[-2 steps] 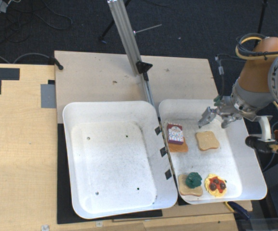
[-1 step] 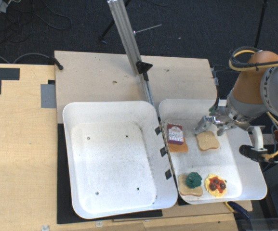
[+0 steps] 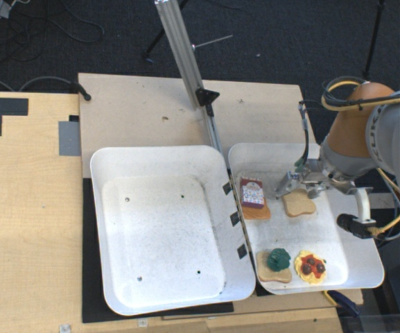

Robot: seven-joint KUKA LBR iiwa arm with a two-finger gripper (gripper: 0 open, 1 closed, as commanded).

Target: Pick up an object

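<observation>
Left bin [image 3: 116, 179]: bare white floor with a few dark specks. Right bin [image 3: 366, 272], taken as landmark: along its left wall lies a dark red packet [image 3: 252, 193] on an orange-brown slab. Near its front edge, a green lump [image 3: 279, 259] on a bread slice, just beside a yellow piece with red spots [image 3: 311, 266]. Mid-bin, a tan toast piece [image 3: 299, 205] lies flat. Gripper [image 3: 302, 184] hangs just over the toast's back edge, arm entering over the right rim; grip state: cannot tell.
</observation>
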